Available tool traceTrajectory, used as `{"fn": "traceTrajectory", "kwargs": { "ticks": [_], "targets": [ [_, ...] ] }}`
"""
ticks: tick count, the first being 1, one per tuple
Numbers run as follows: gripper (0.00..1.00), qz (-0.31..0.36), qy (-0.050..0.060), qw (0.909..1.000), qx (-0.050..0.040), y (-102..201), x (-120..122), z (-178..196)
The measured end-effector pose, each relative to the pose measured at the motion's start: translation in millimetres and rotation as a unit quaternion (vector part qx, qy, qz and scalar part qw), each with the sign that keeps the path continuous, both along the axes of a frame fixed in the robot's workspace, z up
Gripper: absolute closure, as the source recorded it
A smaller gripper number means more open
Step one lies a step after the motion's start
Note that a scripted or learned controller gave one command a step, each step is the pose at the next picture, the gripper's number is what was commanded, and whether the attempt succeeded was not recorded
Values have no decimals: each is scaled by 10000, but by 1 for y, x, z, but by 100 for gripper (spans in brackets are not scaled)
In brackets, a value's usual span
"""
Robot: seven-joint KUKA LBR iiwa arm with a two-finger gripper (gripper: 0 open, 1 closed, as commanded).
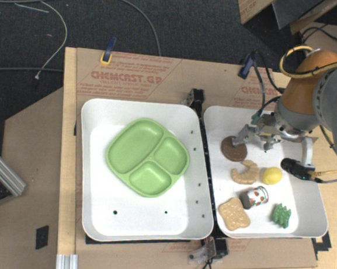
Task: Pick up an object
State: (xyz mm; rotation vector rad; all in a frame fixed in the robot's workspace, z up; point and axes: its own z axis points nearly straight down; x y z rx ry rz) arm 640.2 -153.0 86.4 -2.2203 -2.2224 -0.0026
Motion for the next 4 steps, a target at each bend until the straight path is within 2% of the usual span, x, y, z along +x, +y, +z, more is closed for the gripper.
{"fn": "traceTrajectory", "kwargs": {
  "ticks": [1, 3, 4],
  "targets": [
    [100, 11, -45, 10000, -3, 1, 3, 16],
    [100, 2, -30, 10000, -14, -4, 17, 138],
    [100, 1, -23, 10000, -12, -4, 19, 183]
  ]
}}
